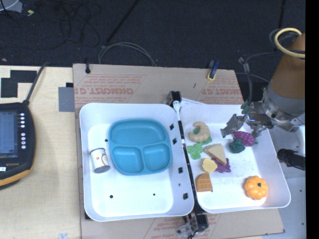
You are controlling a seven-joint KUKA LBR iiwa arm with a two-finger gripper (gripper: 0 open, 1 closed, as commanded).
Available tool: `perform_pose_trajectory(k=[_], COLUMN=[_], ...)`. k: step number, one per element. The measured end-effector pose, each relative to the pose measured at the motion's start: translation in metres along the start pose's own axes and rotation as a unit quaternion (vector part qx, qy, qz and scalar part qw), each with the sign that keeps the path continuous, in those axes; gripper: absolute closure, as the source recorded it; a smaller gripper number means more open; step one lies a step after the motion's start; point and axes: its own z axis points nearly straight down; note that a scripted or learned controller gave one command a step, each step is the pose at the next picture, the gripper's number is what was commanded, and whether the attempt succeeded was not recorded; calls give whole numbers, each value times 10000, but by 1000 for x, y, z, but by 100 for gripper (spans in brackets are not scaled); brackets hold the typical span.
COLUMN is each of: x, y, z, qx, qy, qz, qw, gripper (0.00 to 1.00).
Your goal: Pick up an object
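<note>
My gripper [245, 127] hangs over the upper right part of the right bin [279, 198], its two grey fingers spread open. Just below and between them lies a purple grape bunch [244, 137], with a dark green piece [237, 146] touching its lower left; nothing is held. Further left in the bin are a tan croissant [201, 131], a green leaf [195, 151], a sandwich wedge [217, 153], a yellow piece [209, 166] and a brown waffle [203, 182]. An orange pumpkin [255, 187] sits at the lower right.
The left bin [94, 198] holds a blue divided plate [139, 146] and a small can [99, 160] lying beside it. A black ridge [180, 148] divides the two bins. A teach pendant [12, 138] lies on the bench at far left.
</note>
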Motion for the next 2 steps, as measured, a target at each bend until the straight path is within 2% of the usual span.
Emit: perform_pose_trajectory(k=[1,2], x=[-40,-37], y=[18,14], z=[97,188], qx=[32,8], qy=[0,1], qz=[11,2], qw=[10000,10000], gripper=[0,0])
